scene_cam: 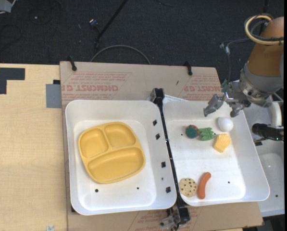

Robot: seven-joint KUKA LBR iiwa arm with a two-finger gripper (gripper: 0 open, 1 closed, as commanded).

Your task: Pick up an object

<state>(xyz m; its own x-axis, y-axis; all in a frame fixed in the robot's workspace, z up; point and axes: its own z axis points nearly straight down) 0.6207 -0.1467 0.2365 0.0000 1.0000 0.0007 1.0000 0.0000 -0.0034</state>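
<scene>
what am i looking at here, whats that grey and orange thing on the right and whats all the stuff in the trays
It is a robot arm, filmed by one camera fixed above the bench, looking down at a slant. Its grasping tool, two open fingers holding nothing, hovers over the far edge of the right white bin. That bin holds toy food: a white egg, a green and red vegetable, a yellow corn piece, a cookie and a sausage. The left bin holds a yellow divided plate.
</scene>
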